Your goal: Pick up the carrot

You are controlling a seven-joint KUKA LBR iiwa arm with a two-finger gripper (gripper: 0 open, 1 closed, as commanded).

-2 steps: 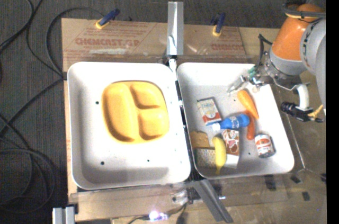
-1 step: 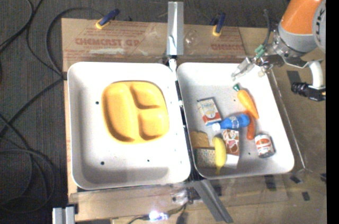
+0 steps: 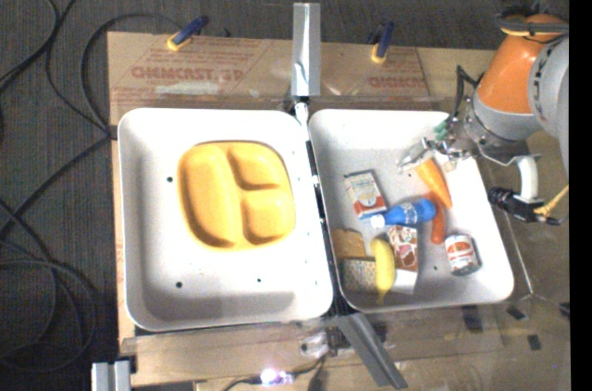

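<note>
The carrot (image 3: 437,184) is a short orange piece lying at a slant in the right bin (image 3: 499,283), near its right wall. My gripper (image 3: 426,151) hangs over the bin's upper right part, right at the carrot's upper end. Its metal tip touches or nearly touches that end; I cannot tell which. The carrot's lower end points toward a blue bottle (image 3: 407,214). The grey arm with its orange band (image 3: 518,84) reaches in from the right.
In the right bin lie a small red-and-white carton (image 3: 364,192), a red can (image 3: 461,254), a banana (image 3: 383,264), a brown item (image 3: 349,244) and a printed packet (image 3: 404,248). A yellow divided tray (image 3: 238,193) sits in the left bin (image 3: 148,287).
</note>
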